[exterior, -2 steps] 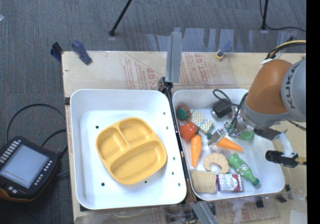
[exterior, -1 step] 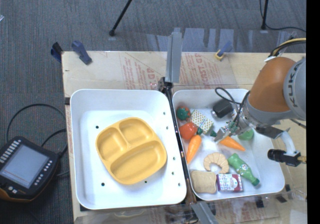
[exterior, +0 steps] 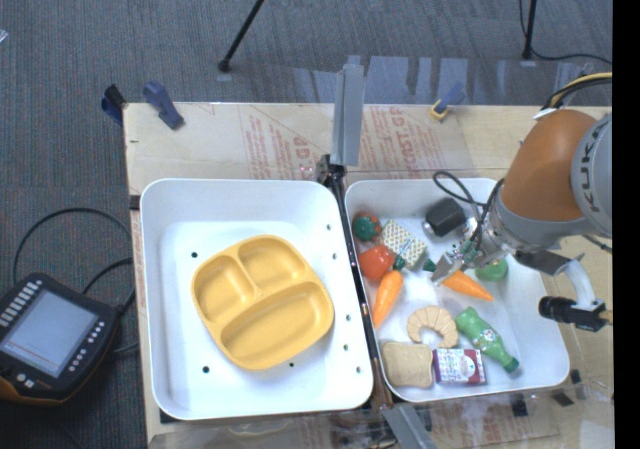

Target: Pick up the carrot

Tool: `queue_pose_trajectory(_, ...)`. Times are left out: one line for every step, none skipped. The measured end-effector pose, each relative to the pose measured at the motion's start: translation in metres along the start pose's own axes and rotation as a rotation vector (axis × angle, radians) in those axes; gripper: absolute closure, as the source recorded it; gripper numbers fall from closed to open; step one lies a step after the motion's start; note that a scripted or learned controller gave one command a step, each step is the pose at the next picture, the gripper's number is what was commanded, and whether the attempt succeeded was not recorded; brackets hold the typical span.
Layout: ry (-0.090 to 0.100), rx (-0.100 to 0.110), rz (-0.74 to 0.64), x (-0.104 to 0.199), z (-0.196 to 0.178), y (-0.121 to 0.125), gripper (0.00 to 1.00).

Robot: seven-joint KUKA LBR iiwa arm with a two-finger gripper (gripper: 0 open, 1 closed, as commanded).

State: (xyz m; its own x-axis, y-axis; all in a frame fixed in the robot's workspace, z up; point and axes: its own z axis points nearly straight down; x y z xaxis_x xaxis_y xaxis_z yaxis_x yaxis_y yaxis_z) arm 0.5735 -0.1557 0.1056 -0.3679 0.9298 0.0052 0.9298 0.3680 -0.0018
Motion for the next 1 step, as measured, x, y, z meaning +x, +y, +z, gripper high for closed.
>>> queue_pose_trajectory(-0.008, -0.010, 0.038, 0.0304, -0.0969, 0.0422, 1.00)
